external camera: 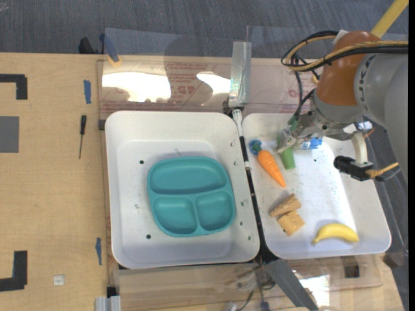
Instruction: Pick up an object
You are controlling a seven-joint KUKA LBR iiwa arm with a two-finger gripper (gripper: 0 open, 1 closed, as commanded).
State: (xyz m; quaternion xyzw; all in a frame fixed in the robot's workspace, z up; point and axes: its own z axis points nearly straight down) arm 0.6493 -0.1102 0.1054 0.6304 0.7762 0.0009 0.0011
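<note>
Camera view: the claw hangs at the right bin's far edge, over a green block; how wide it is spread cannot be told. An orange carrot lies just beside. Two crackers and a banana sit toward the near edge. A teal tray occupies the left bin.

From my remote station I see the light wooden table carrying two shallow white bins side by side, their inner walls touching. The left bin and the right bin rest directly on the table, with a sheet of clear plastic lying behind them. On the bare wood to the left lie black tape marks, a grey square patch, short blue tape strips and a thin dark tool.
</note>
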